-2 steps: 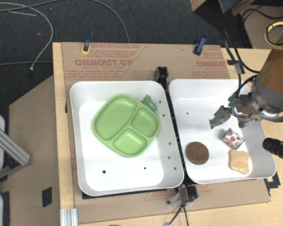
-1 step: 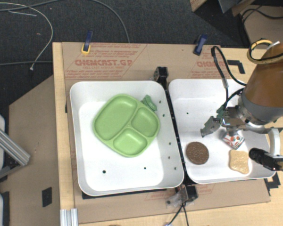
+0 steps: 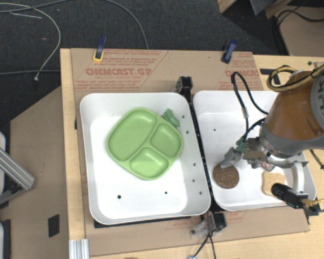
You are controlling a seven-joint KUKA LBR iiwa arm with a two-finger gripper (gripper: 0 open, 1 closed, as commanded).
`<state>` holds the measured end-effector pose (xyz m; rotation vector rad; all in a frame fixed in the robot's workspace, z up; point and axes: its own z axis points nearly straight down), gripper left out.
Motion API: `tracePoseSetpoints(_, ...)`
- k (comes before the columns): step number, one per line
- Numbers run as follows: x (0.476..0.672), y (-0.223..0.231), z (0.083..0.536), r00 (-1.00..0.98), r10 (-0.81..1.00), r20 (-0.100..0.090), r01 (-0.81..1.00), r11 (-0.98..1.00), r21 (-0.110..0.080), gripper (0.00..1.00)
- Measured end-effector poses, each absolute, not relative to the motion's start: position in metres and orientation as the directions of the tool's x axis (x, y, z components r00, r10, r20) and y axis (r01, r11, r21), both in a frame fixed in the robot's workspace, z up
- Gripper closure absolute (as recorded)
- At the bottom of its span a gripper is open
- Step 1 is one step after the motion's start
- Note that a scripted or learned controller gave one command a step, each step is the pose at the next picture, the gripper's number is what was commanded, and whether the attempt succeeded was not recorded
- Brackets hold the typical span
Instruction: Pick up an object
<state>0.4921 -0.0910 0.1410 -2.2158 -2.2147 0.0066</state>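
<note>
A brown round disc (image 3: 225, 176) lies near the front left corner of the right bin (image 3: 218, 112). A tan flat piece (image 3: 271, 181) lies to its right, close to the front wall. My gripper (image 3: 244, 156) hangs low over the right bin, just above and right of the brown disc, and its left part reaches down to the disc's edge. The arm's orange band (image 3: 292, 109) covers much of the bin's right side. I see nothing held in the gripper.
The left bin (image 3: 97, 144) holds a green divided plate (image 3: 144, 143) with a small dark green object (image 3: 171, 118) at its upper right rim. A black clamp (image 3: 184, 84) sits between the bins at the back. Cables (image 3: 243, 96) trail over the right bin.
</note>
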Motion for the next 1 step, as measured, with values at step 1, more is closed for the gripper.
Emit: tracePoseSetpoints(1,0.4925,-0.0899,0.0899,0.002,1.000,0.004,1.000,-0.002,-0.003,0.00)
